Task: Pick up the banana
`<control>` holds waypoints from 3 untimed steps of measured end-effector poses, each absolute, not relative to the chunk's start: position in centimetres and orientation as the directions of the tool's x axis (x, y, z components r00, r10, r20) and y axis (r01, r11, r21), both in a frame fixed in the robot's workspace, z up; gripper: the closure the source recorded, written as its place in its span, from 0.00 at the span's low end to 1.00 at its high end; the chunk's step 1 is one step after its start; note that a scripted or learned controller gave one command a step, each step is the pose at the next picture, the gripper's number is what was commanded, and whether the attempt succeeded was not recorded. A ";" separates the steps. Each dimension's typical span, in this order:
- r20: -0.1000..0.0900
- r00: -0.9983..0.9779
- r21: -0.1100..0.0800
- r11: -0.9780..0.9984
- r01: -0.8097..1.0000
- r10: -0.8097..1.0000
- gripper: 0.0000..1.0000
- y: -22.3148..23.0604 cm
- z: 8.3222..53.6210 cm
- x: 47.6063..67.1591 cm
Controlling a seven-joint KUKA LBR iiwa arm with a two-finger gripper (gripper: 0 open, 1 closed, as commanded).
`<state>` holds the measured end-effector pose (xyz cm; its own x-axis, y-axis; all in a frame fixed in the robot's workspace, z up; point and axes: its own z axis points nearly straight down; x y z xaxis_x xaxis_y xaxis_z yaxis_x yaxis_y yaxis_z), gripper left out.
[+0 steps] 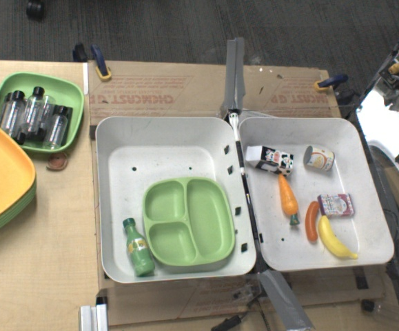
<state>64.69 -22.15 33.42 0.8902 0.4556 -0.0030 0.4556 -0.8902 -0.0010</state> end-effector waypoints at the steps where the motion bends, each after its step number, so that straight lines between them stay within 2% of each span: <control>1: -0.003 0.921 -0.001 -0.921 0.390 0.390 1.00 -22.2 34.8 63.9; 2: -0.003 0.956 -0.001 -0.956 0.294 0.294 1.00 -22.3 34.7 64.3; 3: -0.005 0.978 -0.003 -0.978 0.208 0.208 1.00 -21.6 31.3 62.8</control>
<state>62.77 -21.64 31.33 0.9781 0.2079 -0.0048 0.2079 -0.9782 -0.0035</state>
